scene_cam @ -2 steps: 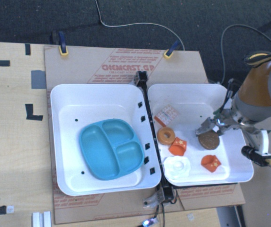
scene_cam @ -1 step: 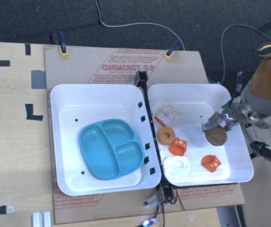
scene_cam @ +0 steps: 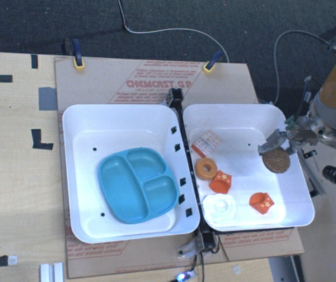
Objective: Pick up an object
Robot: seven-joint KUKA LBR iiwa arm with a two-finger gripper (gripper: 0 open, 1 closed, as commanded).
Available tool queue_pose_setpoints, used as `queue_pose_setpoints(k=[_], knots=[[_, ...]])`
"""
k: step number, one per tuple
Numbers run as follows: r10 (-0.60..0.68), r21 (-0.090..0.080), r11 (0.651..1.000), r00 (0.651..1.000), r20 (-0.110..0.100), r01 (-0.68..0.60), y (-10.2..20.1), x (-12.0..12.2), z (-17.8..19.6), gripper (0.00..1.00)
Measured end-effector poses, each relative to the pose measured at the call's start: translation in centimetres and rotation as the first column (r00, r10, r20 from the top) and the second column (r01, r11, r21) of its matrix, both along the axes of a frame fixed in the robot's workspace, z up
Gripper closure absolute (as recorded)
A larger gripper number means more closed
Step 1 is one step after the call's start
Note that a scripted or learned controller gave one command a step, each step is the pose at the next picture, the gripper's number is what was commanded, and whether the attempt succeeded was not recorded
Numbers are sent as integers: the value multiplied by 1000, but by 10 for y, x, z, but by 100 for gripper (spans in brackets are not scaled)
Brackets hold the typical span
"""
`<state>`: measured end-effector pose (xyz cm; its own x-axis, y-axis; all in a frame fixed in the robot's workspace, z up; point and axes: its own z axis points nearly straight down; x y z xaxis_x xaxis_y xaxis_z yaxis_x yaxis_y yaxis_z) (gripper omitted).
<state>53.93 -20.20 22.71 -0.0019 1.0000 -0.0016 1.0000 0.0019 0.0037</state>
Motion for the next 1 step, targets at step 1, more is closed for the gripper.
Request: queue_pose_setpoints(k=[1], knots=[[4, 3, 1000, 1000, -5, -4, 59, 5, -10, 100]])
